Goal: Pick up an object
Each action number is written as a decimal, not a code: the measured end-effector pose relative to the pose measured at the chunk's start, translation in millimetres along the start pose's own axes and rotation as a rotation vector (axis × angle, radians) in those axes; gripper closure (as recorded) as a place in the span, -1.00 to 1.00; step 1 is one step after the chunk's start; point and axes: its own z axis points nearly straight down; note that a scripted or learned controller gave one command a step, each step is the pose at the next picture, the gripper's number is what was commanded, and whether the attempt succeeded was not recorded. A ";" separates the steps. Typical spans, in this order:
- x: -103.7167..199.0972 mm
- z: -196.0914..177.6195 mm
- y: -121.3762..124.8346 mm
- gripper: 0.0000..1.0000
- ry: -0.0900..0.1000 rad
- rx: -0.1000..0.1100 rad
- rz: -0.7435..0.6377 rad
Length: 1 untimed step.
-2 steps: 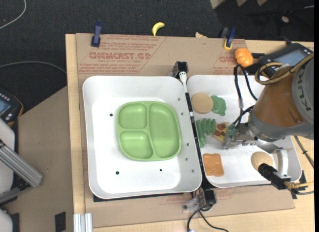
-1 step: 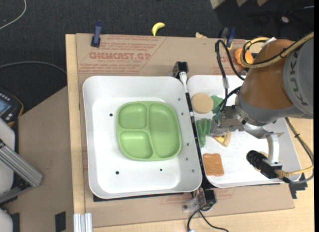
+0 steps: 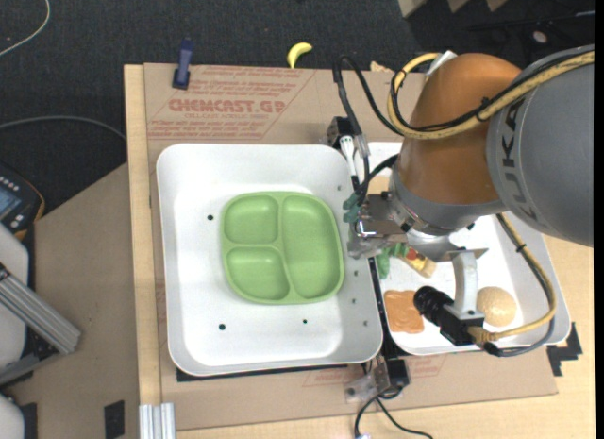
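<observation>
Gripper at edge btwn 2 bins, state can't tell; green plate near.

There are two white bins, the left bin and the right bin, one green divided plate, one flat orange piece, one pale round piece, one small banana, one blue object.

The grey arm is reaching in from the right of the view and bending downward, so that its rounded orange band is facing up toward the camera. Below the band, the grey wrist is pointing down and slightly to the left. The tool is hanging low at its end, with its metal body sticking out leftward from under the wrist.
</observation>
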 end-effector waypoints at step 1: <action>-34.0 -151.2 2.2 1.00 -0.003 -0.014 0.013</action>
